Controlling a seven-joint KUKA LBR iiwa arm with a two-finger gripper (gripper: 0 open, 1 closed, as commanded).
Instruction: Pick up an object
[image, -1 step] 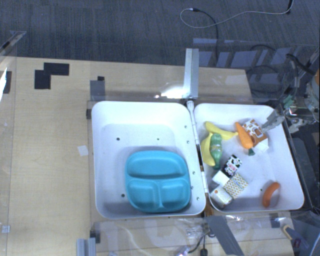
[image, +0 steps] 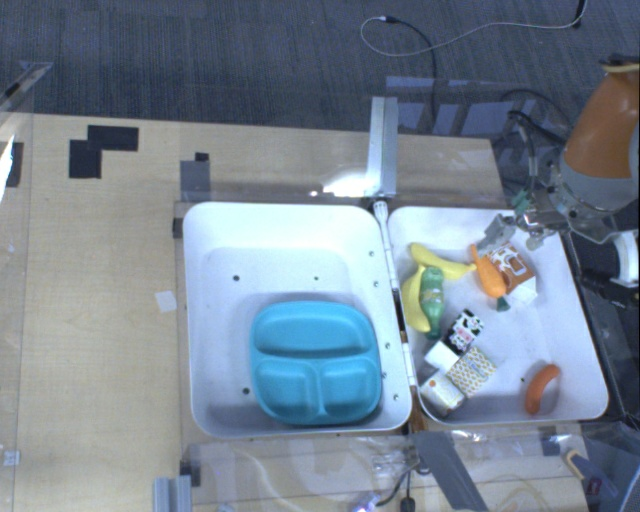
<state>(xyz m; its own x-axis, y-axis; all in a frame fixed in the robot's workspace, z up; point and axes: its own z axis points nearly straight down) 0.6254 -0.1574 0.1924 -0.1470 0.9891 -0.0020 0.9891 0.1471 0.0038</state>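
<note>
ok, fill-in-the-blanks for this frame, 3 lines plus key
1. The blue divided tray lies in the ____ bin.
2. The banana lies in the ____ bin.
3. The hand is over the right bin's ____ edge.

Missing words: left; right; far

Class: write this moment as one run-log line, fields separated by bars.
gripper: above right bin, over orange carton | holding: nothing seen | left bin: blue tray | stage: reaching
</note>
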